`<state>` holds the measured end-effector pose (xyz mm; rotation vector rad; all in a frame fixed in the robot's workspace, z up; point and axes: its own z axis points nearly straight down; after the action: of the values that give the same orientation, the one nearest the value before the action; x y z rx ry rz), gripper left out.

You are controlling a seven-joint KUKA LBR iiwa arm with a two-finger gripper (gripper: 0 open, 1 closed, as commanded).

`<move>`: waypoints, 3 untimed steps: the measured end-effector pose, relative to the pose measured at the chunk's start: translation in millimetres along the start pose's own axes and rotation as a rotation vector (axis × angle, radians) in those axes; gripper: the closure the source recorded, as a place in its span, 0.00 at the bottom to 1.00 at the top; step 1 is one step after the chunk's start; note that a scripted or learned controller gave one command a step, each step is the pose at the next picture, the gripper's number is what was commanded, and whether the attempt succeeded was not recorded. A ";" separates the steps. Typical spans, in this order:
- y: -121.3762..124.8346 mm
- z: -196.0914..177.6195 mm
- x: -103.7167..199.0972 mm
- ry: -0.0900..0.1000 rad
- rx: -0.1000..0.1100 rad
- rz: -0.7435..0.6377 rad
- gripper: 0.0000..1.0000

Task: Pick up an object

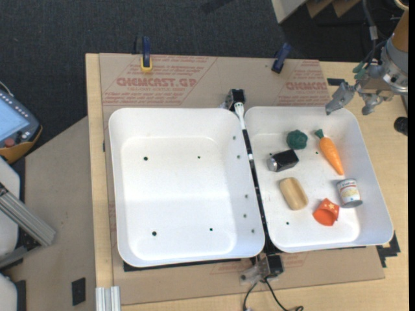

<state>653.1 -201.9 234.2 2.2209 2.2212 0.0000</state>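
Note:
The right bin [363, 222] holds several small objects: a dark green lump [297, 138], an orange carrot [331, 153], a black cylinder [283, 161], a tan bread-like block [293, 193], a small can [349, 192] and a red-orange piece [326, 212]. My gripper [354, 100] hovers above the bin's far right corner, up and right of the carrot. Its two grey fingers [338, 100] are spread apart with nothing between them.
The left bin [120, 193] lies beside the right one, with a black clip strip along the shared rims. Blue clamps [144, 46] hold the cardboard base at the back edge. A black clip [236, 98] sits at the far end of the seam.

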 end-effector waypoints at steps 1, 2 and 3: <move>0.0 -139.6 -23.8 -0.008 -0.018 0.001 0.00; -0.2 -140.4 -21.6 -0.005 -0.005 -0.002 1.00; -83.2 -72.4 -18.0 0.004 0.011 0.003 1.00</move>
<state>569.9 -219.8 306.6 2.2317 2.2249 -0.0079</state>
